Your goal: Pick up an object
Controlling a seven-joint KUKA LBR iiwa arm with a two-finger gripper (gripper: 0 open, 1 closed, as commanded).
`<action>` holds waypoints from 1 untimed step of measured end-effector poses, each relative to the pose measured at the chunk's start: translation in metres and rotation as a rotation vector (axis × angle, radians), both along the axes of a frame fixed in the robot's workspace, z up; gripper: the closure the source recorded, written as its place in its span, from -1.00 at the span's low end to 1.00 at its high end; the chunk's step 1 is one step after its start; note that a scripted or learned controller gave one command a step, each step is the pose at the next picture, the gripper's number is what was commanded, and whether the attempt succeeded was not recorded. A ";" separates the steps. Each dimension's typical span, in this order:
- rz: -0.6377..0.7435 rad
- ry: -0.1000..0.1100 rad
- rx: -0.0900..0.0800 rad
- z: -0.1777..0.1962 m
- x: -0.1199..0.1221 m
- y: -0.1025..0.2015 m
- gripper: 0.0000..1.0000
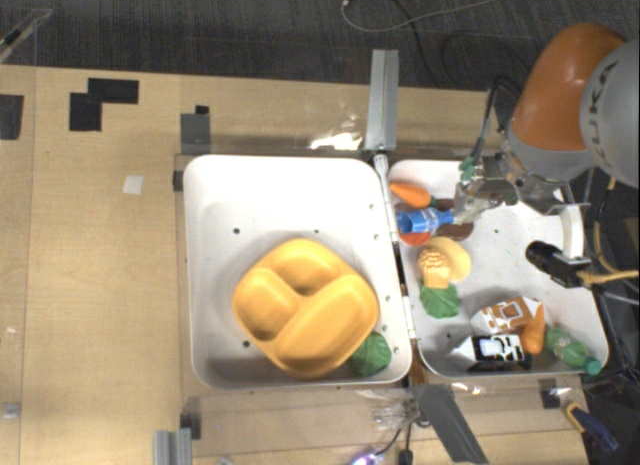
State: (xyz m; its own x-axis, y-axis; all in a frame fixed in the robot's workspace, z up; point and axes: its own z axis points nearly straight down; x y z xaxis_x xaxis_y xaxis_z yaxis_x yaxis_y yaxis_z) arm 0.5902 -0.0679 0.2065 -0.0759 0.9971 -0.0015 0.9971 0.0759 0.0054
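The arm (575, 93) reaches in from the right, its orange band high over the right bin's (580, 313) far corner and its wrist bent down so that the gripper (468, 205) hangs low at the bin's far left, just above a blue bottle (420, 221) and beside a carrot (410, 194). How far it is open I cannot tell, nor whether it grasps anything. The left bin (220, 203) holds a yellow dish (305, 305) with a green toy (372, 353) touching its near edge.
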 end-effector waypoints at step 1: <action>0.127 -0.001 0.000 0.073 -0.068 -0.014 1.00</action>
